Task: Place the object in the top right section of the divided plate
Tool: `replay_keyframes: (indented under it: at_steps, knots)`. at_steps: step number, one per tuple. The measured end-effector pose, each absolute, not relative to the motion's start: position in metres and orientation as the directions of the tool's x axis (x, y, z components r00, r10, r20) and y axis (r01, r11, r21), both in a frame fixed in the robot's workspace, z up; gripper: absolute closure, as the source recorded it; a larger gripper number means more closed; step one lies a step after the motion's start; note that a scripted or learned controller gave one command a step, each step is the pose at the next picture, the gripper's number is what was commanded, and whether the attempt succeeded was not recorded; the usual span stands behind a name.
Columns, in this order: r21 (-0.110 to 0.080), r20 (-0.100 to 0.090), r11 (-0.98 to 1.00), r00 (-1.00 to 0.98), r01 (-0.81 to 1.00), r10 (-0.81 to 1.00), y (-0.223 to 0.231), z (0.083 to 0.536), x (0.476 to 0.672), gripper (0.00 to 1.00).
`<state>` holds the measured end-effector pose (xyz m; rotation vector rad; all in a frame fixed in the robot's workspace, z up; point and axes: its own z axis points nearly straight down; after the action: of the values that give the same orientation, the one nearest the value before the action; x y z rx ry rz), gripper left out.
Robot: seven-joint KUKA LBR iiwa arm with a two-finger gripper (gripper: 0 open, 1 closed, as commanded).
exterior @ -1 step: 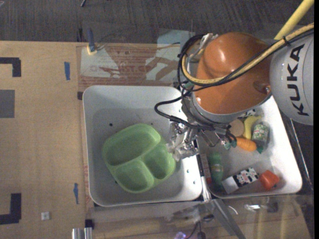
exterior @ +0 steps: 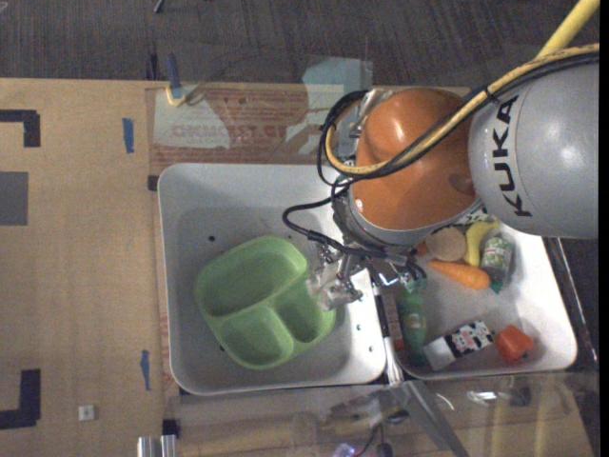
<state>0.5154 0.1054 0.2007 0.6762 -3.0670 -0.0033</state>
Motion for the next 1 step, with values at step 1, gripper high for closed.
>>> replay_keyframes:
  at_steps: [1]
  knots:
    - [0.001, -0.003, 0.884, -0.884, -0.468, -0.468, 0.0421, 0.2209, 0.5156, 1.00]
